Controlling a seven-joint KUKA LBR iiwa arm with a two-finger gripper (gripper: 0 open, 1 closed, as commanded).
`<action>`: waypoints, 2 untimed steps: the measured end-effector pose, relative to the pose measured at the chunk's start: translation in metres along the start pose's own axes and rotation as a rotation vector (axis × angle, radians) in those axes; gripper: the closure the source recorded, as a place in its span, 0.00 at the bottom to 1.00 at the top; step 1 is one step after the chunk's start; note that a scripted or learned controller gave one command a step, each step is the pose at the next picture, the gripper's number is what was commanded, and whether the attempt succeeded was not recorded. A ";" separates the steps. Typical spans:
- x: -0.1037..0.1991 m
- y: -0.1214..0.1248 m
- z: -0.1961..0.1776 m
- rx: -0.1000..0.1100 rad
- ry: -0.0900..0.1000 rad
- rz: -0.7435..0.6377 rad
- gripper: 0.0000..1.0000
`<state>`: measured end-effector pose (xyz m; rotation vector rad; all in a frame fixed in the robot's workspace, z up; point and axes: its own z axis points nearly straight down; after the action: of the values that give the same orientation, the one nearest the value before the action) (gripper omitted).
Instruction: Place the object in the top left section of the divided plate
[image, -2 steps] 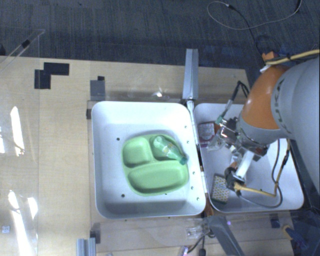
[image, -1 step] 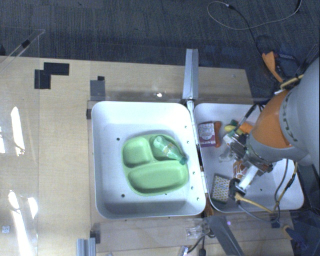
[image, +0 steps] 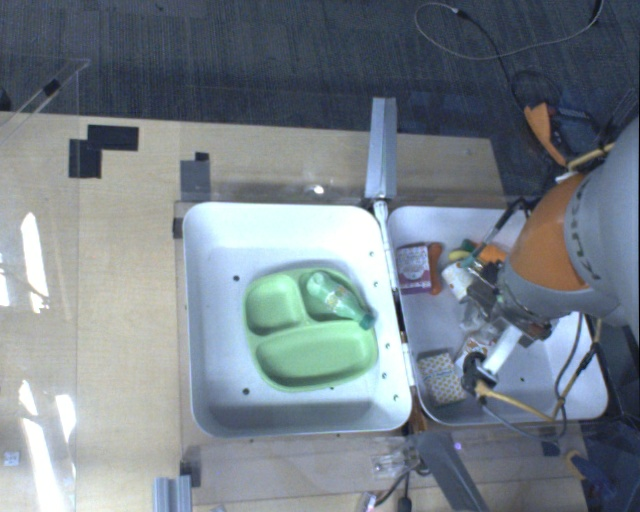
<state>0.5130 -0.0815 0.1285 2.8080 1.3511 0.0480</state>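
A green divided plate (image: 300, 360) lies in the left bin (image: 215, 300). A clear green bottle (image: 338, 297) lies tilted in the plate's top right section, its cap reaching the plate's right rim. The top left section (image: 268, 302) and the large bottom section hold nothing. My gripper (image: 476, 305) hangs low over the middle of the right bin (image: 575, 390), beneath the orange wrist band. It is to the right of a dark purple packet (image: 413, 268) and above a checkered small pouch (image: 439, 374).
Small yellow and orange items (image: 468, 251) lie near the back of the right bin, close to the gripper. A metal divider (image: 380, 160) stands between the bins at the back. Black cables run across the dark floor behind.
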 end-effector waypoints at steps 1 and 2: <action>0.014 -0.005 -0.056 0.030 -0.019 0.248 1.00; 0.014 -0.005 -0.056 0.030 -0.019 0.247 0.00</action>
<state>0.5152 -0.0671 0.1845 2.9752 1.0019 0.0052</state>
